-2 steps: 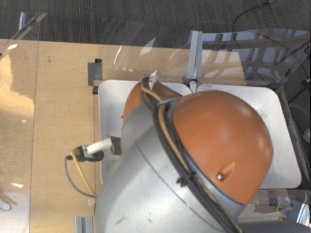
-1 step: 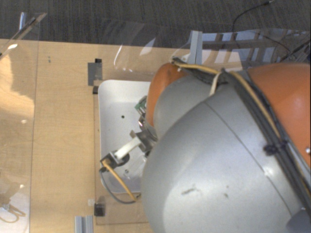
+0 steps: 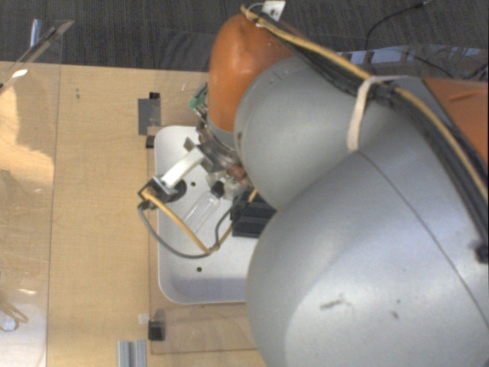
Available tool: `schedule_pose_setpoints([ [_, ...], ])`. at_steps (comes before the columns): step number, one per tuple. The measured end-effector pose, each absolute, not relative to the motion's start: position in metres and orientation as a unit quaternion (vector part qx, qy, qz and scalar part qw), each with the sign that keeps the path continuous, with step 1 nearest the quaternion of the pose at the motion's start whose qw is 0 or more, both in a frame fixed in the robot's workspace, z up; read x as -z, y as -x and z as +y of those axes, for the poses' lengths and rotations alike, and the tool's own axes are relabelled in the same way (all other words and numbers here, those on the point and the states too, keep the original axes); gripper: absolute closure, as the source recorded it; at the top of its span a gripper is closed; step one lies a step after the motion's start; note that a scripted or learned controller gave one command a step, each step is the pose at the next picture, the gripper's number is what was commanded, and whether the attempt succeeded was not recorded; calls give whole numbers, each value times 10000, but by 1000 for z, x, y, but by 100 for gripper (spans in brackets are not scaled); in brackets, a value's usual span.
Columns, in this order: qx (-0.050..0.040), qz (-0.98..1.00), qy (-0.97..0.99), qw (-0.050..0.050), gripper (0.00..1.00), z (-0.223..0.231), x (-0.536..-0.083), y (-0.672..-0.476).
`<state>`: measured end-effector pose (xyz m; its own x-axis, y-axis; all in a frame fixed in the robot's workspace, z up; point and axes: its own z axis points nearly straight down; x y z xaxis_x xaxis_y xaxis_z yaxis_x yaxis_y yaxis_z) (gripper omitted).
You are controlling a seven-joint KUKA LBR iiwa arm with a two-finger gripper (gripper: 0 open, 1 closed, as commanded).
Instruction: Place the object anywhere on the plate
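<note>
My gripper hangs low over the left part of a shallow white bin, just above its floor. The wrist hardware with a white cylinder and a looping yellow and black cable sits around it. The arm's big grey body and orange band cover the bin's right part and everything beyond it. I see nothing between the gripper and the bin floor, though the view there is cluttered.
A small green thing peeks out at the bin's far edge beside the orange band. Black brackets stand at the bin's left corners. Bare wooden bench stretches to the left.
</note>
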<state>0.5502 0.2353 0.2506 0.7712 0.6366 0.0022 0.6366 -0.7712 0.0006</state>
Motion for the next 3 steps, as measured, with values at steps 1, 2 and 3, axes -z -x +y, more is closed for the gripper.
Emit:
schedule_pose_setpoints([
  [1,-1,-3428,9394,0,100,235,-192,-620],
  [2,-8,-5252,8510,3,100,235,-151,-563],
  [3,25,-2769,9609,13,100,230,-154,-620],
])
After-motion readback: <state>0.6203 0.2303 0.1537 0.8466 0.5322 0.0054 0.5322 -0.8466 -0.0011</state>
